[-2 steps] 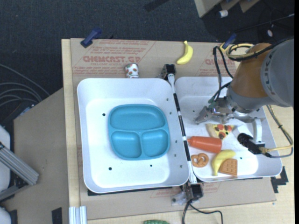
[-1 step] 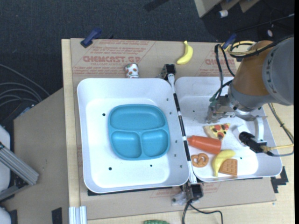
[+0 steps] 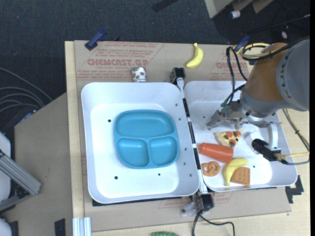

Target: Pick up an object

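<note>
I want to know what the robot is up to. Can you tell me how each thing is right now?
Gripper: low in the right bin, above the pizza slice.
Carrot: lying flat.
Pretzel: lying flat.
Banana in the bin: lying beside the waffle.
Blue tray: flat in the left bin.
Banana on the bench: outside both bins.

Arm (image 3: 290,75): thick rounded grey housing, smooth matte finish. Broad orange band (image 3: 263,77) wraps the section above the wrist; below it a grey collar (image 3: 258,106). Thin black cables (image 3: 235,65) loop along the orange band's left side, with a yellow-and-black bundle near its top. Gripper (image 3: 227,119): dull grey metal, angular, with dark linkages and slim pointed fingers. A black cylindrical fitting (image 3: 263,149) sits off the wrist, trailing a thin yellowish wire (image 3: 295,155).
</note>
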